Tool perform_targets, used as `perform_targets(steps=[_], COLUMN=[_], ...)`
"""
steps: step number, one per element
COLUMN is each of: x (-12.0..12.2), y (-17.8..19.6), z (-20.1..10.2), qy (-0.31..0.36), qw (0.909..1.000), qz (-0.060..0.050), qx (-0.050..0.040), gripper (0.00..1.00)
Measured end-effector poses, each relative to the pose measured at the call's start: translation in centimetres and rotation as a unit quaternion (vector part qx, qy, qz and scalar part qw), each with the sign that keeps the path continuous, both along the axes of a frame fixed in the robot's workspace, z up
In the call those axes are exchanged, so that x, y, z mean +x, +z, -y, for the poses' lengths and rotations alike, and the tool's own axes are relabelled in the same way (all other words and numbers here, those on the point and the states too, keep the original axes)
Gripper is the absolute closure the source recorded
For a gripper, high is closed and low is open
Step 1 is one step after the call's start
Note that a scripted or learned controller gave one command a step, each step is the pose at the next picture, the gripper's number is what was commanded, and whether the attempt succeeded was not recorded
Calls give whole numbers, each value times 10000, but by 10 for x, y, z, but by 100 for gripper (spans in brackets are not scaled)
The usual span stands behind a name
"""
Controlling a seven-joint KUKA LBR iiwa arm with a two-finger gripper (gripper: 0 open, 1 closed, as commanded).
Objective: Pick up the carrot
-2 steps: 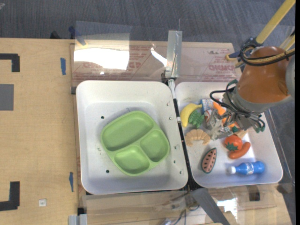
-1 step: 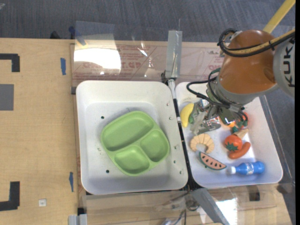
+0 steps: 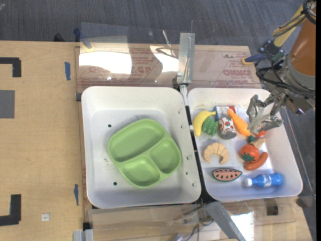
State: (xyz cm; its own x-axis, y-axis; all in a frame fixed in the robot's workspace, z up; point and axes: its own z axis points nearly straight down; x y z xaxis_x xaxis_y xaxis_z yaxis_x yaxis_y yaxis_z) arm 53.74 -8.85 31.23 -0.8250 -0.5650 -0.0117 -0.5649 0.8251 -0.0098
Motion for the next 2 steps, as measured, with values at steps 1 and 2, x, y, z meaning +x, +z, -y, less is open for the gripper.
perform_targets(steps=[1,2], x=[-1,46], y=[-3,-146], z=[-2,18], qy=[11,235], qw=[10000,9997], qz=[-26,-108], qx=[12,31], gripper=[0,0])
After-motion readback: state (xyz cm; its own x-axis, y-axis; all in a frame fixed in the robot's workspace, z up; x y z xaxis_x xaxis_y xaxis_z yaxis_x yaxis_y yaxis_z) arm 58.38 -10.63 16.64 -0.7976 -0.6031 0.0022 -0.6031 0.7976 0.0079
